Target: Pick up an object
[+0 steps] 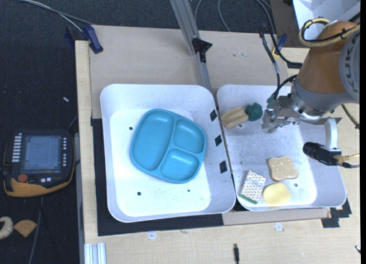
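Pale wood shows around the two white bins on the desk (143,46). In the left bin (114,108) we see a blue divided plate (168,144), lying flat and tilted a little in its outline, with three compartments. In the right bin (326,191) we see four things. A tan cylinder with a dark green end (240,114) lies near the far left corner, close to the wall shared with the left bin. Toward the near edge sit a tan cracker-like square (282,168), a yellow rounded piece (277,194) just in front of it, and a white checked packet (252,185) beside the yellow piece; whether the packet touches the yellow piece we cannot tell.

The gripper (273,119) hangs over the far part of the right bin, just right of the green end of the cylinder. The grey and orange wrist above covers most of it, and the fingers are small and blurred, so we cannot tell whether they are apart or together, nor whether they touch the cylinder. Nothing is visibly between them. The arm is cut off at the right edge. A handheld screen unit (39,160) lies left of the desk.
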{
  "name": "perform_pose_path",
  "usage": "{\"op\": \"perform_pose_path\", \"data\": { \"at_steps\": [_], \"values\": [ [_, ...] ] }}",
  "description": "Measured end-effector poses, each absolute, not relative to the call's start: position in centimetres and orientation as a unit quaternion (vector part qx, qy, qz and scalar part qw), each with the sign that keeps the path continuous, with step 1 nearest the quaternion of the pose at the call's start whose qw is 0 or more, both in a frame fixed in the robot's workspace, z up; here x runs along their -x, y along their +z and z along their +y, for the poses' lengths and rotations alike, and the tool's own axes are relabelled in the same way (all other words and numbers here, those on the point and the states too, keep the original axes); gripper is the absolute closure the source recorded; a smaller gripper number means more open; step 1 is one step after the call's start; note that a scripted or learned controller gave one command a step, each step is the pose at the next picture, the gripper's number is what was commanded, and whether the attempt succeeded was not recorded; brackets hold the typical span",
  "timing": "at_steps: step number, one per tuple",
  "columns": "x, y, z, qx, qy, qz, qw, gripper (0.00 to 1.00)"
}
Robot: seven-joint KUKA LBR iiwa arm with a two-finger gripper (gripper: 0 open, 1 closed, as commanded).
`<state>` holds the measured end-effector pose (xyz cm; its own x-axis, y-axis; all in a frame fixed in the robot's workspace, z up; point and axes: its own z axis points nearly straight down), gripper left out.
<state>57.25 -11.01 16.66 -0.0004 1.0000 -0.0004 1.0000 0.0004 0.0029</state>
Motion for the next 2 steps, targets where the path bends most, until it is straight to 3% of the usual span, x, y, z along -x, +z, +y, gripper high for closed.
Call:
{"op": "perform_pose_path", "data": {
  "at_steps": [2],
  "values": [
    [-58.3, 27.0, -11.4, -0.707, 0.0022, 0.708, 0.003, 1.0]
  ]
}}
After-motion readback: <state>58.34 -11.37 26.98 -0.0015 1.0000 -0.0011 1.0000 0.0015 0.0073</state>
